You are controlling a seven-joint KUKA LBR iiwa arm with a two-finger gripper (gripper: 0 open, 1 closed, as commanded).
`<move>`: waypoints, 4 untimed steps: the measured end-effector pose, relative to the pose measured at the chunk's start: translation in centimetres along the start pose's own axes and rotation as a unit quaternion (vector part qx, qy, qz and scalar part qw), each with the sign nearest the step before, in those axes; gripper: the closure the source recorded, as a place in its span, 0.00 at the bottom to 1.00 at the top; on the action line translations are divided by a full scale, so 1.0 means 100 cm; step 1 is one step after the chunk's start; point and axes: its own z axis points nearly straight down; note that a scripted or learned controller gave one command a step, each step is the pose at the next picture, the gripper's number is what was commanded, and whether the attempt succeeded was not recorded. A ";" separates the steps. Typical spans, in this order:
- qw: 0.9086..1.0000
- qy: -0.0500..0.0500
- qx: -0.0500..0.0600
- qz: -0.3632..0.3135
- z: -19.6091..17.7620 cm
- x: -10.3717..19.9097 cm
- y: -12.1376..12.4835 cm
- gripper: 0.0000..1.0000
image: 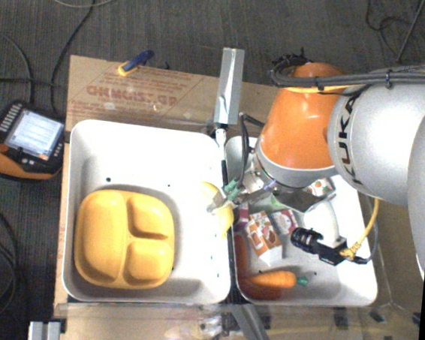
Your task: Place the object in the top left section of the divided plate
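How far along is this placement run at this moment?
Nothing placed yet: the yellow divided plate in the left white bin has bare sections. The gripper sits at the bins' shared edge beside a small yellow object; grasp unclear. Carrying to the top-left section remains.

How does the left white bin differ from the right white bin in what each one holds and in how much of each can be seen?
The left white bin holds a yellow divided plate, while the right white bin holds small items, among them a carrot and a printed packet. The left bin is seen almost whole; the right bin is partly covered by the arm. Both are shallow, white, and stand side by side on the bench.
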 end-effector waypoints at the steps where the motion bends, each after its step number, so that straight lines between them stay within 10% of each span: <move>1: 0.997 0.001 0.000 -0.074 0.017 0.045 0.075 1.00; 2: 0.996 0.000 0.000 -0.091 0.040 -0.043 0.027 1.00; 3: 0.973 0.000 -0.001 -0.232 0.043 0.004 0.070 1.00; 4: 0.983 0.001 0.000 -0.181 0.026 0.044 0.050 1.00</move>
